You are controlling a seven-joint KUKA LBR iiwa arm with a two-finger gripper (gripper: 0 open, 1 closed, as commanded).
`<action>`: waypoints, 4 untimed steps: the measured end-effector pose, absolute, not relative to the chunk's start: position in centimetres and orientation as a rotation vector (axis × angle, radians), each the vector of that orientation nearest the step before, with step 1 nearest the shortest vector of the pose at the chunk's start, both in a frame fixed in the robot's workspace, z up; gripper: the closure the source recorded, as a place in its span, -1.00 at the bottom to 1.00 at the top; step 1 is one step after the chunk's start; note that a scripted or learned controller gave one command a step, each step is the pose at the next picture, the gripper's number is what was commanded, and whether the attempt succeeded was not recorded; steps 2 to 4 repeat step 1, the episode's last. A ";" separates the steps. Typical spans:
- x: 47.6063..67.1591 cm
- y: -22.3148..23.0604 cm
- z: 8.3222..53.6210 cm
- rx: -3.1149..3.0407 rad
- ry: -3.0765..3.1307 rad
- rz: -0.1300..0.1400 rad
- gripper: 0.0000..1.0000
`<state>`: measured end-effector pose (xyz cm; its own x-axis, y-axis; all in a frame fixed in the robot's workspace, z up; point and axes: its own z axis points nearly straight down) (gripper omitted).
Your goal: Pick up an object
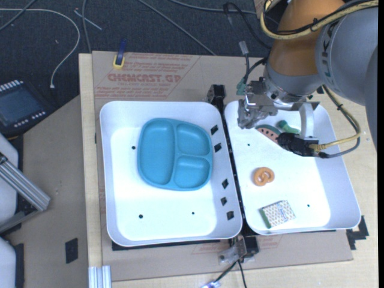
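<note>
Orange and curled like a small pretzel, one toy piece [263,176] lies near the middle of the right-hand bin [336,179], well clear of the walls. Below it, toward the near edge of that bin, sits a little patterned packet [278,213] with a green edge, tilted and apart from the pretzel shape. Up at the far end of the same bin there is a watermelon-slice toy [269,131], red with a green rind, and just beside it a small green piece [290,126] whose shape is hard to read from here.

Over that far end hangs the gripper [247,120], at the bin's far left corner, close to the divider between the two bins. It points down at the bin floor just left of the watermelon slice. I can't see anything between its fingers, and from this angle it's not possible to tell whether it's spread or closed. The grey arm [354,47] with its orange band [306,11] comes in from the right, and a black cable fitting [300,144] dangles from it over the bin.

The left-hand bin [120,215] holds a blue divided plate [175,154], three compartments, lying flat near the middle. Both bins rest on a cardboard sheet [150,71] printed with red lettering.
</note>
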<state>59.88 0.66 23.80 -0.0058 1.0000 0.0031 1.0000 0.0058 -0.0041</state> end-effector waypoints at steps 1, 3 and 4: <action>60.5 5.7 24.4 -2.215 -2.228 -0.004 1.00; 60.5 5.7 24.4 -2.215 -2.228 -0.004 1.00; 60.5 5.7 24.4 -2.215 -2.228 -0.004 1.00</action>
